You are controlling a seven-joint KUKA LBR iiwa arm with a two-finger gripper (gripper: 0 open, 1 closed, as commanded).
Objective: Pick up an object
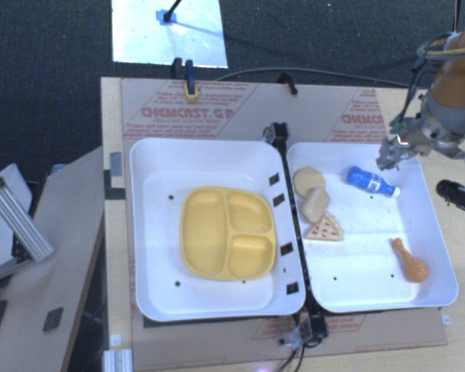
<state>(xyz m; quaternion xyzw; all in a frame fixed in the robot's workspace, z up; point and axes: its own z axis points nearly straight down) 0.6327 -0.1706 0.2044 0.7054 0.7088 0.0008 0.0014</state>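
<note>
My hand (390,156) hangs over the right bin (430,231), toward its 1 o'clock corner; whether it is open or closed I cannot tell. Just at its 8 o'clock lies the blue bottle (371,181), on its side. Toward the bin's 9 o'clock edge sit two tan rounds (311,192), with a pizza slice (325,229) just below them. A chicken drumstick (410,260) lies at 5 o'clock. The left bin (155,231) holds a yellow divided plate (226,232).
</note>
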